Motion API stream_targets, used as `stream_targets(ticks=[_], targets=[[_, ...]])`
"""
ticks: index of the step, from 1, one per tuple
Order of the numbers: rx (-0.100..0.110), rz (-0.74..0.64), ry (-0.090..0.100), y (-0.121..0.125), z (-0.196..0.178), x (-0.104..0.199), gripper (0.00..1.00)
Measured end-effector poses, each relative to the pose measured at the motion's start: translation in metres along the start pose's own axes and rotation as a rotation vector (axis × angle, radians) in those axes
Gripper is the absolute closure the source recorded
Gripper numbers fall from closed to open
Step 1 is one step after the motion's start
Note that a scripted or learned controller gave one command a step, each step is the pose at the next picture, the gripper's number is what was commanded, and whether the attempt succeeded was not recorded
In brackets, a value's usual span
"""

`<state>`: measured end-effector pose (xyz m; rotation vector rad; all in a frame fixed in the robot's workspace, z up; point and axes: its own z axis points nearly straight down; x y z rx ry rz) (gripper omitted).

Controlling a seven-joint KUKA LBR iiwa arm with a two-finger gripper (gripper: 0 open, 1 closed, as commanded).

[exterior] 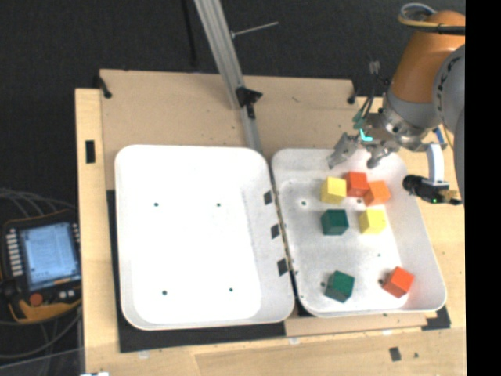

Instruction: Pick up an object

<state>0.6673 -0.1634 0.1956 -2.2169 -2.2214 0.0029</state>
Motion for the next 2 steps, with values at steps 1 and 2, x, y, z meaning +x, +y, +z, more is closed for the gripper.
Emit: stream_targets(ticks=[1, 2], targets=[[-0.003, -0.002, -0.004, 0.001, -0.003, -0.001, 0.0], [-0.001, -0.001, -0.004, 0.0, 0.038, -0.002, 0.0]])
